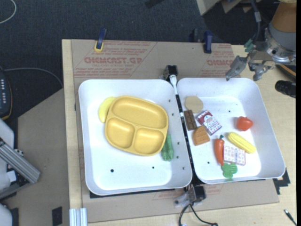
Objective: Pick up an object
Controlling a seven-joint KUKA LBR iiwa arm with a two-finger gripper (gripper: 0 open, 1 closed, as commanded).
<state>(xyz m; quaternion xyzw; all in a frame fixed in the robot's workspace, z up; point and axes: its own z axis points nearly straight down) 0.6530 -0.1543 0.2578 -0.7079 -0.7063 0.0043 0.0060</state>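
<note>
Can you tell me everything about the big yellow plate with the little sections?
The yellow divided plate looks like smooth plastic, rounded, with three compartments: one long one at the back and two smaller ones in front. It lies flat, right way up, in the left bin. A yellow banana-like toy pokes out under its left edge; a green toy touches its right corner.

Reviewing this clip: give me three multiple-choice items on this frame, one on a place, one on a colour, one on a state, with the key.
1. Where is the divided tray?
A. left bin
B. right bin
C. on the cardboard

2. What colour is the divided tray?
A. red
B. yellow
C. blue

3. What is the hand doing?
A. gripping the carrot
B. pressing on the tray
C. hanging open above the right bin's far edge

Key: 1 A, the divided tray lies in the left bin. 2 B, it is yellow. 3 C, the hand is spread with nothing between its fingers; the carrot lies in the right bin.
</note>
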